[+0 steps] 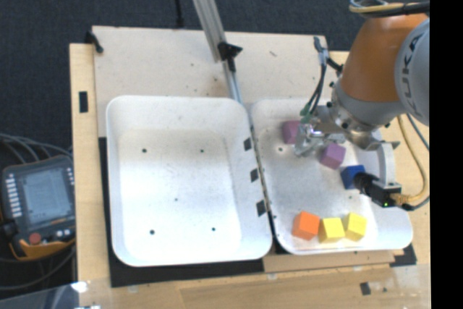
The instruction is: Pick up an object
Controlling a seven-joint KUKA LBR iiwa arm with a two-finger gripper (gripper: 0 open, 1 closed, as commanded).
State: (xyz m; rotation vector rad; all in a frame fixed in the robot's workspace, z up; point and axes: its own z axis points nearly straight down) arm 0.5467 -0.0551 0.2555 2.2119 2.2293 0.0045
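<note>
Nothing lifted yet: the gripper [309,139] hangs low between two purple blocks [290,131] [333,155]; finger state cannot be told; grasping remains.

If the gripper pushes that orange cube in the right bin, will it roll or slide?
The orange cube has flat faces, so it would probably slide, not roll. It looks rigid and likely light. It touches a yellow cube, which would probably shift if pushed that way.
</note>
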